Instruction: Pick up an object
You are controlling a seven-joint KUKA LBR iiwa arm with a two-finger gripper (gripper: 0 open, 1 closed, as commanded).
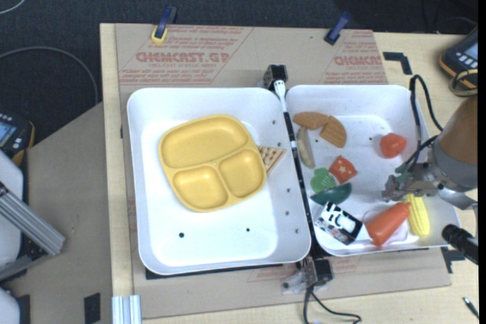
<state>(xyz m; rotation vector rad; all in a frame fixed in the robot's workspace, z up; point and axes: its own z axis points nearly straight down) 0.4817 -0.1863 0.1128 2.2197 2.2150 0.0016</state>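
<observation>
Now, my tool [400,190]: low in the right bin [357,99], just above the corn [418,213]; grip state: cannot tell.
Carrot [387,221]: beside the corn.

Yellow plate [211,162]; white bins [144,163]; red tomato [392,145]; orange carrot [386,221]; yellow corn [418,214]; green leaf [323,180].

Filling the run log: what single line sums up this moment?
arm: over right bin | gripper: above corn, carrot | grasp: none seen
</observation>
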